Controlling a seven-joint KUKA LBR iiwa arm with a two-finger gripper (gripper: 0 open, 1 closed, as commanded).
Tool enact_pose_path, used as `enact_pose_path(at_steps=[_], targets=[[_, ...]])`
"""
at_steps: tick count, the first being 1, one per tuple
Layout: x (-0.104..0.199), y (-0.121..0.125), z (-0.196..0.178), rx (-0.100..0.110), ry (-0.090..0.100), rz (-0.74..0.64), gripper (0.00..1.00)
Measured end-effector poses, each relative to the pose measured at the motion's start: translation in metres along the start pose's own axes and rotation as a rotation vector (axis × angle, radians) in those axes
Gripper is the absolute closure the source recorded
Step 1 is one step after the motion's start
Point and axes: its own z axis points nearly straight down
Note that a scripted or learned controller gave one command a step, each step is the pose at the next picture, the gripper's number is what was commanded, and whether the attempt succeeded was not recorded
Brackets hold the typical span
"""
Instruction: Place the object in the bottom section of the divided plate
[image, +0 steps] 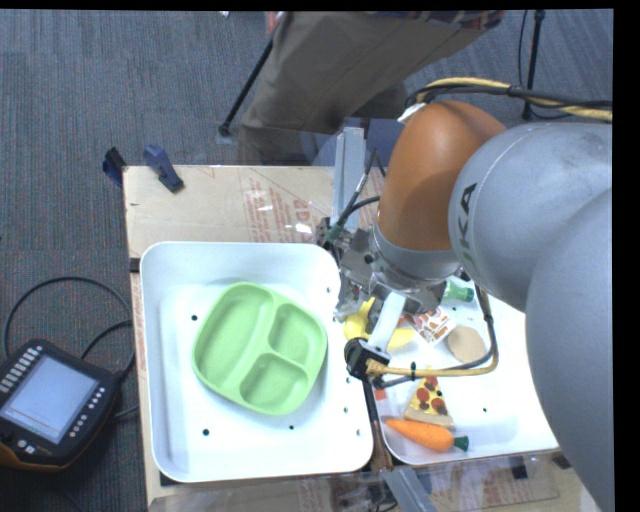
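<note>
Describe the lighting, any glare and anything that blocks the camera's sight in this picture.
Camera view: even, soft light with faint shadows; the left bin is bright white, nearly washed out; glare streaks the clear tape on the cardboard; the arm looms large and hides much of the right bin; the green plate looks sharp.

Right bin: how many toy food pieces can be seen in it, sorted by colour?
Orange: 1, the carrot
Yellow: 1, partly hidden by the arm, the yellow piece
Tan: 1, the round piece
Multicoloured: 2, the pizza slice and the red-and-white packet
Total: 5 visible; the arm may hide more.
</note>
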Motion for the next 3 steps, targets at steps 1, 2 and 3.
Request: enact_pose_path(at_steps=[1,2,3], targets=[[0.057,-0.067,0.062,0.002,-0.002,0.142,1.0],[0.051,-0.091,0.105,0.003,-0.003,0.34,1.0],[0.101,-0.131,0.167,0.01,0.002,0.14,1.0]])
